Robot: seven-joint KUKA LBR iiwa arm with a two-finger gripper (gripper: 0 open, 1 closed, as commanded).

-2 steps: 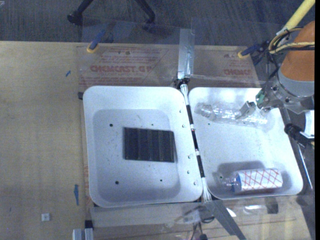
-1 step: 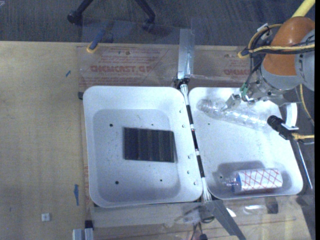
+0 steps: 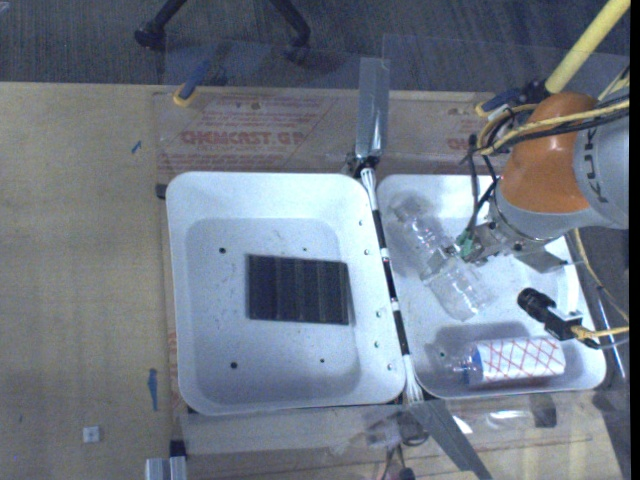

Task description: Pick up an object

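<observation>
Arm: one arm only; gripper (image 3: 466, 246) is low over the right bin (image 3: 590, 368), in its middle to far part.
Grip state: cannot tell; the tip sits under the wrist and against clear plastic.
Target (judged): bottle (image 3: 437, 253), clear, lying flat in the right bin, nearest thing to the gripper.
Bearing: the bottle's body lies just view-left of the gripper and partly below it. Touching or just beside: cannot tell.
Long axis: diagonal, from the far view-left end down to the near view-right end. The gripper is about level with mid-length.
Grasp note (judged): close across the short axis, square to that diagonal.
Other things: tube (image 3: 518, 358), checkered, lies along the near wall, well toward the near side of the gripper. Mat (image 3: 298, 288), dark and ribbed, is in the left bin (image 3: 190, 208), well apart.
Edges: the rims (image 3: 384, 268) where the two bins meet run just beyond the bottle, on its side away from the gripper, leaving little room there.
Open room: bare bin floor between bottle and tube; more floor on the far side, near the bottle's neck end.
Risk (judged): the bottle is smooth and round, so it may roll toward the rims or slip when squeezed.
</observation>
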